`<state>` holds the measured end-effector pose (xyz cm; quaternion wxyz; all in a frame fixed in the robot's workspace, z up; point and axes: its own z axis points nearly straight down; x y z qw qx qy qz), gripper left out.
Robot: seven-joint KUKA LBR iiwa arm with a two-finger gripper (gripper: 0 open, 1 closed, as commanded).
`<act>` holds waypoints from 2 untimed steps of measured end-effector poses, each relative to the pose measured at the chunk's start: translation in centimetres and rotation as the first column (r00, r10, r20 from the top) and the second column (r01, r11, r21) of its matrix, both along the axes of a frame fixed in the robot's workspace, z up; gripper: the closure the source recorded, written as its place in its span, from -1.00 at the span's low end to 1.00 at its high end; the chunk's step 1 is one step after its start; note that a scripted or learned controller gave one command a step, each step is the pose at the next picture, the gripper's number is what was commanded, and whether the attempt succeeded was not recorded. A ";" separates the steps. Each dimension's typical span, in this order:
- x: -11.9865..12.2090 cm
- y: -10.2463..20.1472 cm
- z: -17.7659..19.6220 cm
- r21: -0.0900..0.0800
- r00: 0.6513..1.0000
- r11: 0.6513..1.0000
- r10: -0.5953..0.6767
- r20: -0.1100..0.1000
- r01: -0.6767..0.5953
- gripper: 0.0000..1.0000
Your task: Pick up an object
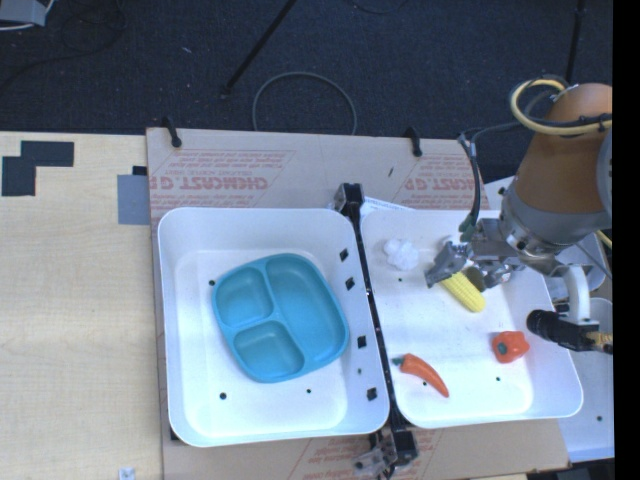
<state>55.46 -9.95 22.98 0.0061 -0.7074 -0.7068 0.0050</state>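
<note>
**End effector low over the corn in the right bin**

The arm [560, 168] reaches in from the right, with its orange band above the wrist. The end effector [470, 268] sits low in the right bin [560, 398], at the upper end of a yellow ear of corn [464, 290]. The corn lies on the bin floor, tilted, its lower end pointing toward the bin's near right. Whether the end effector is apart or together cannot be told from this angle, nor whether it touches the corn.

Other items in the right bin: a small white crumpled object [401, 255] to the left of the end effector, near the divider; an orange carrot [424, 372] near the front left; a small orange-red pepper [509, 346] near the right wall. These three lie well apart from each other.

The left bin [190, 388] holds a blue sectioned plate [279, 315] with three compartments, lying flat near the middle.

Both bins rest on cardboard on the desk [70, 318].
</note>
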 end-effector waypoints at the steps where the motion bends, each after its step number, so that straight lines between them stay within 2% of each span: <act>1: 0.2 0.0 0.8 -0.002 1.000 1.000 0.002 0.014 -0.002 -1.00; 2: 0.3 0.6 -5.5 0.000 1.000 1.000 0.001 0.008 -0.001 -1.00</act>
